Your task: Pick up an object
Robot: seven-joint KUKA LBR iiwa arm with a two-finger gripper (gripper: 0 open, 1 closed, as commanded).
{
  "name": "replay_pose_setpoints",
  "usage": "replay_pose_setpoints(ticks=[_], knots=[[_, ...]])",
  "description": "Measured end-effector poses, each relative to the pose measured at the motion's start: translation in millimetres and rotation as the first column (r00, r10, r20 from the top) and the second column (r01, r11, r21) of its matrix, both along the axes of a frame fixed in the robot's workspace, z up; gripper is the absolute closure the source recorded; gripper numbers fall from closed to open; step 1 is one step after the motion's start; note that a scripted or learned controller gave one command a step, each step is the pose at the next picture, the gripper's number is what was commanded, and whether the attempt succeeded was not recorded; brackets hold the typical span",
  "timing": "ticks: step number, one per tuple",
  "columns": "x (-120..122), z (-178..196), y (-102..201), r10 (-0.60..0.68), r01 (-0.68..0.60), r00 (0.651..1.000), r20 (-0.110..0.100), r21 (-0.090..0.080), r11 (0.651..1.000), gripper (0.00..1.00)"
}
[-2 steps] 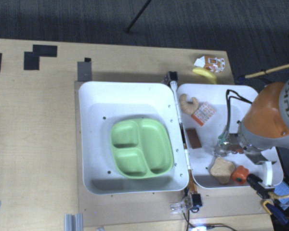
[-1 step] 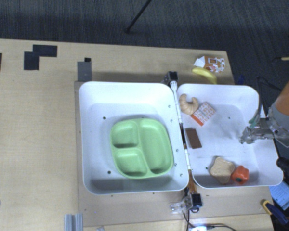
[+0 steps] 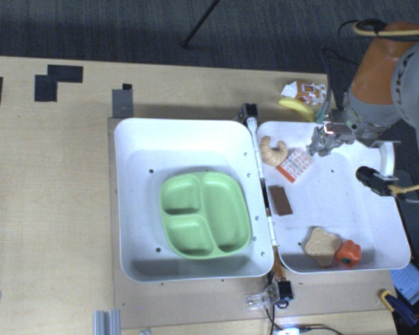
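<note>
Camera view, looking down on both bins. The gripper (image 3: 321, 145) hangs low over the far part of the right bin (image 3: 363, 208); whether it is released or clenched cannot be told. Nearest candidate: a red-and-white packet (image 3: 295, 165), just beside the gripper on its left and slightly nearer the camera, long axis diagonal. A croissant (image 3: 272, 150) lies further left; a brown bar (image 3: 280, 201), bread piece (image 3: 321, 245) and orange object (image 3: 348, 253) lie well apart
</note>
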State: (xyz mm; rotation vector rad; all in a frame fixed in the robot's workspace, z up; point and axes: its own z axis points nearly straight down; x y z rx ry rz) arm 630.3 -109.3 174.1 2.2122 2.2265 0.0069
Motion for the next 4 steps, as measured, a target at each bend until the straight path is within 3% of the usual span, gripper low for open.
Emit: replay_pose_setpoints(ticks=[1, 2, 3, 4], knots=[[-1, -1, -1, -0.001, 0.001, 1.000, -0.002, -0.001, 1.000, 0.00], [-69, -88, -6, -0.003, 0.003, 1.000, 0.000, -0.002, 1.000, 0.00], [-67, -76, -5, -0.001, 0.001, 1.000, 0.005, -0.002, 1.000, 1.00], [33, -16, -85, -0.001, 0.001, 1.000, 0.002, -0.004, 1.000, 1.00]])
